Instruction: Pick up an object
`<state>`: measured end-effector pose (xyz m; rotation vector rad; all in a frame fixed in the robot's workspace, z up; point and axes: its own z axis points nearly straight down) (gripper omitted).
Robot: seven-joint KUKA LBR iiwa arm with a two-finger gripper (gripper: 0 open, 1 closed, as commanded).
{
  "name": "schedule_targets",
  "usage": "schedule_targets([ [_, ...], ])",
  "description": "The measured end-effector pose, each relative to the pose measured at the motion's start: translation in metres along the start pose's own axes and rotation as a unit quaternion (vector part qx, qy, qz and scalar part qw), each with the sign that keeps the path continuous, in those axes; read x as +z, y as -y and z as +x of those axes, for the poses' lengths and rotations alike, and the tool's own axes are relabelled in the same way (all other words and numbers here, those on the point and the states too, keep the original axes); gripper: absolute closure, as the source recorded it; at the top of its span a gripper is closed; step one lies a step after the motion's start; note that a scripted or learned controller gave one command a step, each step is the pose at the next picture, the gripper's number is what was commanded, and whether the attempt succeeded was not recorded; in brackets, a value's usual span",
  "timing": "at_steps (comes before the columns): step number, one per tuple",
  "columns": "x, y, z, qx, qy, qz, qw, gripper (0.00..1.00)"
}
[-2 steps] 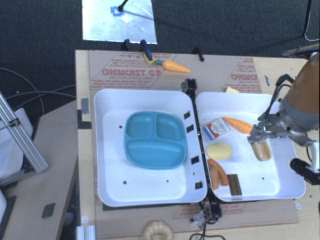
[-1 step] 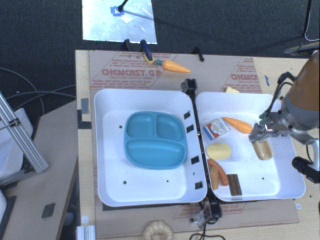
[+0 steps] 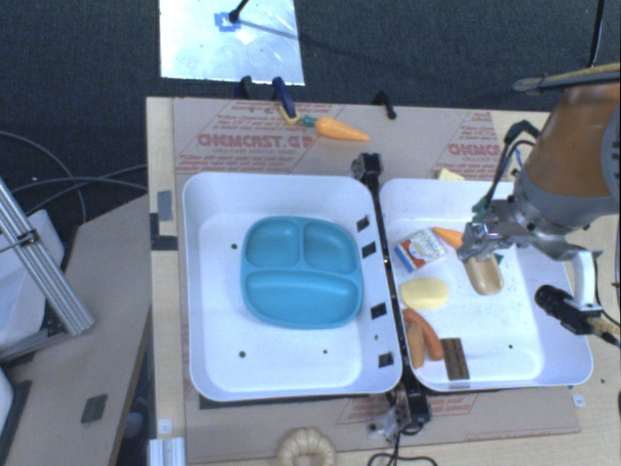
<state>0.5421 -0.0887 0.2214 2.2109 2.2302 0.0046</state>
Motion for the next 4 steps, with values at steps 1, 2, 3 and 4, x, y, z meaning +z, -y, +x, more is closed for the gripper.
schedule_targets([
  [1, 0.003, -0.044, 0.035, 0.0, 0.0, -0.001, 1.0, 1.0],
  [2, -0.013, -0.04, 0.04, 0.001, 0.0, 0.0, 1.0, 1.0],
  [3, 0.006, -0.037, 0.035, 0.004, 0.001, 0.001, 1.0, 1.0],
  [4, 0.007, -0.04, 0.041, 0.002, 0.001, 0.001, 1.0, 1.0],
])
